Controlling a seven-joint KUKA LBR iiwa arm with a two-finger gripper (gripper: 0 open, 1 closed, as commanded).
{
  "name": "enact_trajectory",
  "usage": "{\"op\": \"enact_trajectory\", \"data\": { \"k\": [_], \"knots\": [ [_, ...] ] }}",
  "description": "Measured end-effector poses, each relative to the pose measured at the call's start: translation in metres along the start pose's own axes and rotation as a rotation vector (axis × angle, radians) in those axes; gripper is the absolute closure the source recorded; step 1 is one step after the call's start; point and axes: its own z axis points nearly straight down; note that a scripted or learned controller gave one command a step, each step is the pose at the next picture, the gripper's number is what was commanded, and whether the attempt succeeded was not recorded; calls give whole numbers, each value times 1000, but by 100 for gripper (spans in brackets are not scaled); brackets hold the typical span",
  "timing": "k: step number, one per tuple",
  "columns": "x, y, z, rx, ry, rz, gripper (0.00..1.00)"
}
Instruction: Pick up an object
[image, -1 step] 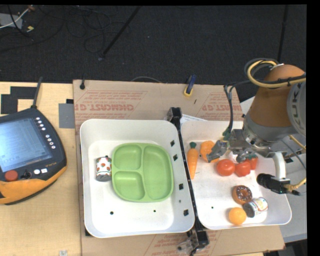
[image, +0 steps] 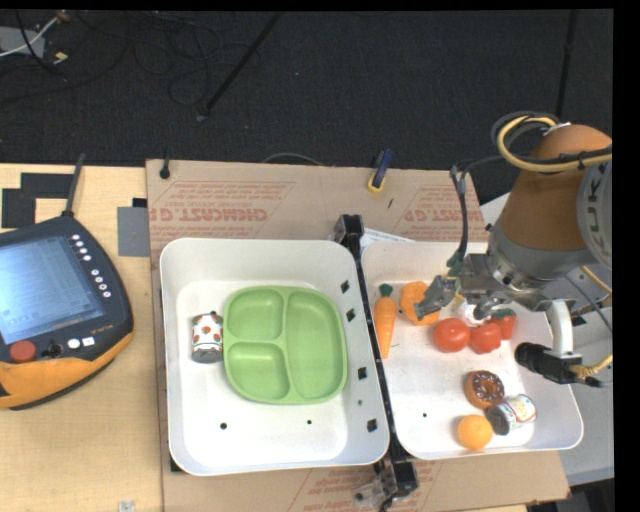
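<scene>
Over the right bin (image: 560, 440) | your gripper (image: 447, 296) hangs, fingers spread, gripping nothing | orange piece (image: 413, 297) just beside fingertips, tomato (image: 450, 335) below.

Arm (image: 545, 215) reaches in from right, hand (image: 462, 297) lowered

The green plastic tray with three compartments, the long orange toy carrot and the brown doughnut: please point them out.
Green plastic tray (image: 285, 343), camera view: middle divider.
Long orange toy carrot (image: 384, 320), camera view: middle of body.
Brown doughnut (image: 485, 387), camera view: its ring.

Grey arm (image: 560, 240), orange band, looped yellow-black cable (image: 520, 135).
</scene>
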Motion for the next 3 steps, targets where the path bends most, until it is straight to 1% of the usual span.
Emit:
{"op": "enact_trajectory", "data": {
  "k": [1,2,3],
  "knots": [
    [-6,5,58,5,0,0,0],
    [-6,8,83,-11,-1,0,0],
    [-8,5,80,3,1,8,100]
  ]
}}
